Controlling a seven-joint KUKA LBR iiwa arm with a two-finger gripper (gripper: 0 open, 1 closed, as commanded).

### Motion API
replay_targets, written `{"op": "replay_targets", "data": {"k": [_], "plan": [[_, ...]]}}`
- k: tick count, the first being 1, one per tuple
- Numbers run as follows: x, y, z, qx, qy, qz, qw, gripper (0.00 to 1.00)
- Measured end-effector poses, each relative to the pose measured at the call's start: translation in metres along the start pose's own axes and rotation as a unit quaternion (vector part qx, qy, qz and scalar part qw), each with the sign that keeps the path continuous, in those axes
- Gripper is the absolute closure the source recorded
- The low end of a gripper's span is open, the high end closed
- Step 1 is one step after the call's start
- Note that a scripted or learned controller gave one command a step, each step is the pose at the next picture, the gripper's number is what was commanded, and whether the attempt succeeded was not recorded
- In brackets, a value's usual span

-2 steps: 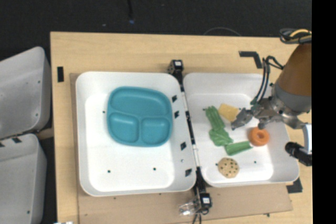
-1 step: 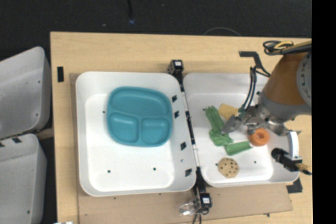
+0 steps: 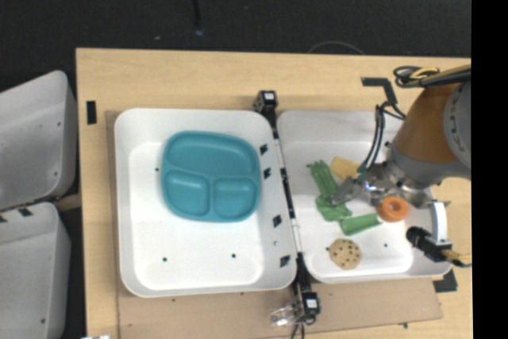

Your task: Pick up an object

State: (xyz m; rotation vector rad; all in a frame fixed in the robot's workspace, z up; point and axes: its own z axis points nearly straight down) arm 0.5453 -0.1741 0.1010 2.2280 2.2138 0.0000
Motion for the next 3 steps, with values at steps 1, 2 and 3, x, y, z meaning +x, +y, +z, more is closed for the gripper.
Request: {"op": "replay_targets", "data": {"k": [1, 2, 3], "plan": [[-0.001, 0.001, -0.011, -0.002, 0.0, 0.003, 1.0, 1.0], [-0.002, 0.003, -0.076, -0.004, -0.001, -0.005, 1.0, 1.0], [-0.005, 0.006, -0.12, -0.003, -0.001, -0.004, 1.0, 1.0]]}}
